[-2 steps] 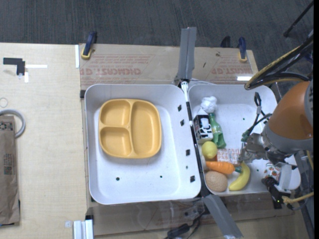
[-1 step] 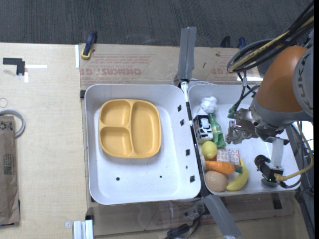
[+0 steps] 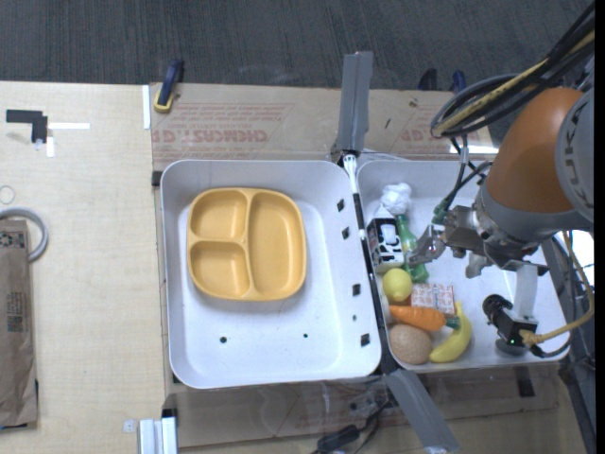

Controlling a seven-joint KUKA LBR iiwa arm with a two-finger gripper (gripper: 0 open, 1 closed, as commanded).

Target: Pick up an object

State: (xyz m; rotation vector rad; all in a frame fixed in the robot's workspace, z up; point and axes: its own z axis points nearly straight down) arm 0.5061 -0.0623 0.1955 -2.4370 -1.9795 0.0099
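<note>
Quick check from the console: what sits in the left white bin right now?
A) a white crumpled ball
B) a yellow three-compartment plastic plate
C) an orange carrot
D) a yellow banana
B: the yellow three-compartment plastic plate lies alone in the left white bin, while the food items crowd the right white bin.

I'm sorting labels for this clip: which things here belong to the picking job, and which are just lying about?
Part of the job:
gripper
lemon
carrot
banana
egg
green bottle
crumpled white paper
right bin

Lying about:
yellow divided plate in the left bin
brown bag
</note>
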